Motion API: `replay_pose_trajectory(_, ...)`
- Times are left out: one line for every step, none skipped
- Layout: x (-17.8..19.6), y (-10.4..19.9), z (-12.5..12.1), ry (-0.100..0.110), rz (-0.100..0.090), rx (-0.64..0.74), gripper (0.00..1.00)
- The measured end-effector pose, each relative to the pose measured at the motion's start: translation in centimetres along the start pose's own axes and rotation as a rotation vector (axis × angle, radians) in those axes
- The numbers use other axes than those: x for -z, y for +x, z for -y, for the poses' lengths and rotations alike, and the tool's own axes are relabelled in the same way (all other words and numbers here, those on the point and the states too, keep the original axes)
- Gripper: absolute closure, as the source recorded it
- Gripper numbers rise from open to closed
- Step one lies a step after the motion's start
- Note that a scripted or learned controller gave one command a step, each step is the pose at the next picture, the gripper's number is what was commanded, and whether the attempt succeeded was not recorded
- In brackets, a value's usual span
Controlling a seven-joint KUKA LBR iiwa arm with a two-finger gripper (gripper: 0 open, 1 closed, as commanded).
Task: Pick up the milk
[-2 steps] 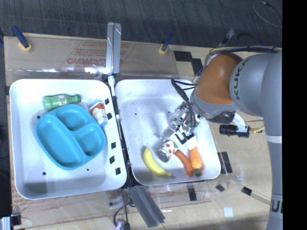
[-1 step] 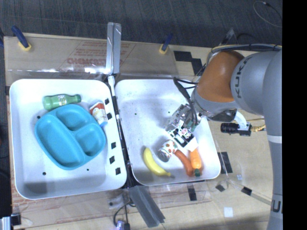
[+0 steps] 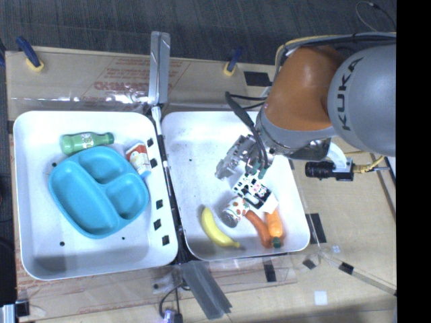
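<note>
The milk (image 3: pixel 255 192) is a small carton with black and white cow patches, lying in the right bin (image 3: pixel 195 136) toward its near right part. My gripper (image 3: pixel 234 161) hangs just up and left of the carton, under the grey and orange wrist. From this angle its tip looks close to the carton's upper edge, and I cannot make out whether they touch. The arm's body hides the bin's far right part.
Around the milk lie a yellow banana (image 3: pixel 217 227), an orange carrot (image 3: pixel 265 227) and a small can (image 3: pixel 232 214). The left bin (image 3: pixel 34 247) holds a blue divided tray (image 3: pixel 100 190), a green bottle (image 3: pixel 86 140) and a small red and white carton (image 3: pixel 139 158).
</note>
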State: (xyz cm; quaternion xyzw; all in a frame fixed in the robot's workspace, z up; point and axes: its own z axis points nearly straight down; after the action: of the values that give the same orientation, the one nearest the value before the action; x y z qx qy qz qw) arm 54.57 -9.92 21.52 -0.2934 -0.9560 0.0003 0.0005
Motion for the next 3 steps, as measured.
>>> replay_pose_trajectory(0.0,0.0,0.0,0.0,0.0,-0.001,0.0)
replay_pose_trajectory(-5.9,-1.9,5.4,0.0,-0.003,0.153,0.0)
replay_pose_trajectory(-12.4,-4.3,9.7,-0.001,0.001,0.271,0.0)
